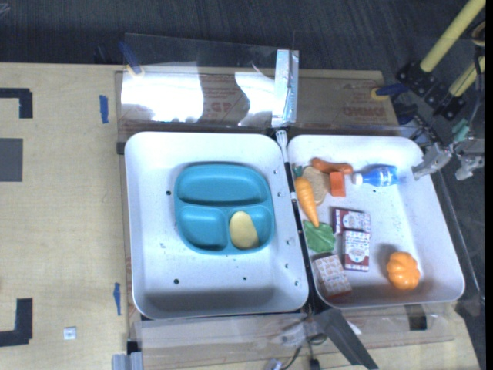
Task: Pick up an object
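Note:
The right white bin (443, 206) holds a pile of small items. An orange carrot (307, 200) lies along its left wall beside a tan bread-like piece (316, 182). A clear bottle with a blue label (377, 176) lies near the back. Two dark red boxes (353, 240) sit in the middle, with a smaller box (332, 275) at the front left. An orange pumpkin-shaped toy (402, 269) rests at the front right. My gripper (431, 160) hovers at the bin's back right corner, just right of the bottle and apart from it.
The left white bin (146, 230) carries a blue divided tray (208, 206) with a yellow oval item (243, 229) in its lower right compartment. A green leafy piece (320, 237) lies under the carrot. A clear panel (216, 91) stands behind the bins. A yellow pole (454, 25) rises at the top right.

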Controlling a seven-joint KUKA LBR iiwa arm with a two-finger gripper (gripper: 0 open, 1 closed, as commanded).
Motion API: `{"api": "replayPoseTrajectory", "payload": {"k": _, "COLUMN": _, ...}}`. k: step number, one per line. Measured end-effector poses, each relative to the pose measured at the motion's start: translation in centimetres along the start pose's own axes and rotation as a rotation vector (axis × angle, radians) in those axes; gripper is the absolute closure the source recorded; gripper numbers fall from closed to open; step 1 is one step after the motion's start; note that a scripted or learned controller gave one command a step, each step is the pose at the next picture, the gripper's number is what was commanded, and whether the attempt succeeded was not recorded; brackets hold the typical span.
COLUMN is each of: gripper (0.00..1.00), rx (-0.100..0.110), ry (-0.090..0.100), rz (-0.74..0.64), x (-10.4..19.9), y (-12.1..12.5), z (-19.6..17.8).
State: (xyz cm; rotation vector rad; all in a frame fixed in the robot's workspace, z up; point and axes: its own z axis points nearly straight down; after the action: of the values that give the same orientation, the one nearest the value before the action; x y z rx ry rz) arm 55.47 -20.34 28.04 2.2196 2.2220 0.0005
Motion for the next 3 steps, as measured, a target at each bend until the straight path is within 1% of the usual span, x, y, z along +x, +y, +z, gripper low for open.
{"api": "replayPoseTrajectory", "payload": {"k": 1, "gripper": 0.00, "rx": 0.011, "ry": 0.003, "rz": 0.076, "x": 5.5, "y": 2.4, "z": 14.1}}
{"api": "replayPoseTrajectory", "payload": {"k": 2, "gripper": 0.00, "rx": -0.008, "ry": 0.000, "rz": -0.112, "x": 9.9, "y": -1.0, "z": 19.2}}
{"api": "replayPoseTrajectory", "payload": {"k": 3, "gripper": 1.00, "rx": -0.012, "ry": 0.000, "rz": -0.110, "x": 9.9, "y": -0.9, "z": 18.1}}
